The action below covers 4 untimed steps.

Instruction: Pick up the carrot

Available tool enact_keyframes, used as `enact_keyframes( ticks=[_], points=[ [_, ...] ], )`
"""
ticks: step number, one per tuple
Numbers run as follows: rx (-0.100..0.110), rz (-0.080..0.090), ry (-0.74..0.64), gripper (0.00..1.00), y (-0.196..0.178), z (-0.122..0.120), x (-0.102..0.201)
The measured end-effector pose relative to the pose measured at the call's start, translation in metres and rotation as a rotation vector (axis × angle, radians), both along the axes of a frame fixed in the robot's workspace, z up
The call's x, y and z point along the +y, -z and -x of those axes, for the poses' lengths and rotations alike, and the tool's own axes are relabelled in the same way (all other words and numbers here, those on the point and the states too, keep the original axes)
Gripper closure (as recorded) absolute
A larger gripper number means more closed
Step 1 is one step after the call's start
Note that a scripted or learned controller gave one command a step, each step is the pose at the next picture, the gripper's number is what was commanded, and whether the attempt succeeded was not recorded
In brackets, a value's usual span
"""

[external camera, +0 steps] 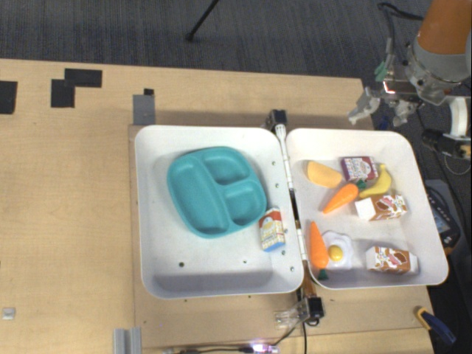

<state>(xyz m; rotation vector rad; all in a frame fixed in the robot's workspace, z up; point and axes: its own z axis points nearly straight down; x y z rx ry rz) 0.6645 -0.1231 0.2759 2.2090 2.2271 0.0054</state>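
An orange carrot (340,198) with a green top lies tilted in the middle of the right bin (424,198), between a yellow wedge and a banana. A second orange carrot (318,247) lies lengthwise along that bin's left wall, beside a fried egg. My gripper (375,113) hangs above the bench just past the right bin's far edge, well apart from both carrots. Its fingers stand open with nothing between them.
The right bin also holds a yellow wedge (324,173), a purple carton (358,168), a banana (377,182), two brown cartons (386,207) (391,259) and a fried egg (337,251). In the left bin (158,271) sit a teal divided plate (216,190) and a small carton (271,230).
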Motion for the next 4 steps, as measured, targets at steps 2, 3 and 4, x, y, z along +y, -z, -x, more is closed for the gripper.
enact_keyframes(
  ticks=[2,3,4],
  points=[
    [-0.001,0.001,-0.163,0.0,0.189,0.061,0.03],
    [-0.011,0.004,-0.164,1.0,0.176,0.058,0.031],
    [-0.005,0.006,-0.449,1.0,0.187,0.135,0.001]
  ],
)
